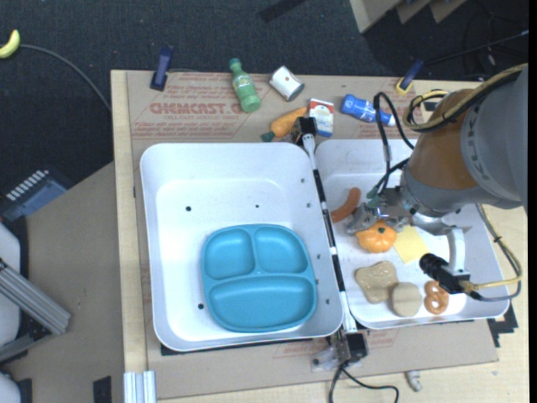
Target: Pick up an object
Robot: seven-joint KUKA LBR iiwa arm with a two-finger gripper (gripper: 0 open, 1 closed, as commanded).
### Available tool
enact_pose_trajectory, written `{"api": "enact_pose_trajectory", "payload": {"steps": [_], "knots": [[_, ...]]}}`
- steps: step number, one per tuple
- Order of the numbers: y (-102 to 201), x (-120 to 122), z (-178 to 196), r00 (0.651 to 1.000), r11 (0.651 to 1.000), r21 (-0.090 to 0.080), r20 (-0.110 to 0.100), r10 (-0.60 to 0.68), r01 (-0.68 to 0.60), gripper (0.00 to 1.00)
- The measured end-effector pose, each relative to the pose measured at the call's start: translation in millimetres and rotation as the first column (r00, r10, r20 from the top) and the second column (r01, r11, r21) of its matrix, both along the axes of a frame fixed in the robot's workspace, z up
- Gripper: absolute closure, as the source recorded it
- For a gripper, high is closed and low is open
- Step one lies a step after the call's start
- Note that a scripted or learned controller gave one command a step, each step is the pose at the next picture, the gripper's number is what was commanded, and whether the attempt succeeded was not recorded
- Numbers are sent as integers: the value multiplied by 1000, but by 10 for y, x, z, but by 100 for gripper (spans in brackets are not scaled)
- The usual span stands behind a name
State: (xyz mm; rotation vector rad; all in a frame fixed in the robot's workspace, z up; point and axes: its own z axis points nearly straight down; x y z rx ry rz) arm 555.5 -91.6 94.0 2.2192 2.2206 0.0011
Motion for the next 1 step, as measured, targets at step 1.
{"api": "enact_pose_trajectory", "payload": {"steps": [1], "knots": [[563, -131, 909, 1000, 1000, 2, -1, 1, -1, 100]]}}
